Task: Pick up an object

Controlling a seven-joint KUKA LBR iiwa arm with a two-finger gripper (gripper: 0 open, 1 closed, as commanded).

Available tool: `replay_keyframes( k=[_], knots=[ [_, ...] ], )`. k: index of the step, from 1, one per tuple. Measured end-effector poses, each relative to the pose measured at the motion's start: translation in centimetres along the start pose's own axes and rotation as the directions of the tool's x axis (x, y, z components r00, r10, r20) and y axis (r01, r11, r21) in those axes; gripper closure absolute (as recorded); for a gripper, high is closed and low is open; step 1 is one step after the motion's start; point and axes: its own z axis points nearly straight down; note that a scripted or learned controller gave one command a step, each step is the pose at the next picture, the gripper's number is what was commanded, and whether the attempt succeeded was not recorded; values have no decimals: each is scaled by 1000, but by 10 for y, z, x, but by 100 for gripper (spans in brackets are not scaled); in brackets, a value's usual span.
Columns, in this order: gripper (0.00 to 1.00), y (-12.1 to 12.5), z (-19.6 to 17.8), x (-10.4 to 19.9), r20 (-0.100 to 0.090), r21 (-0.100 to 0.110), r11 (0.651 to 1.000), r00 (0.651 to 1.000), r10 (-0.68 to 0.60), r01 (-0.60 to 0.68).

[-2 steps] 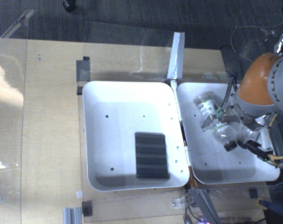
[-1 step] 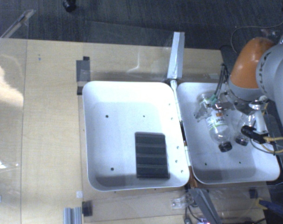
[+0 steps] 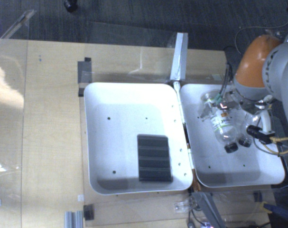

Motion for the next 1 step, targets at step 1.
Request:
replay_keyframes(
  k=[1],
  knots=[
    [100,31,-71,100,8,-16,948,948,-319,319]
  ],
)
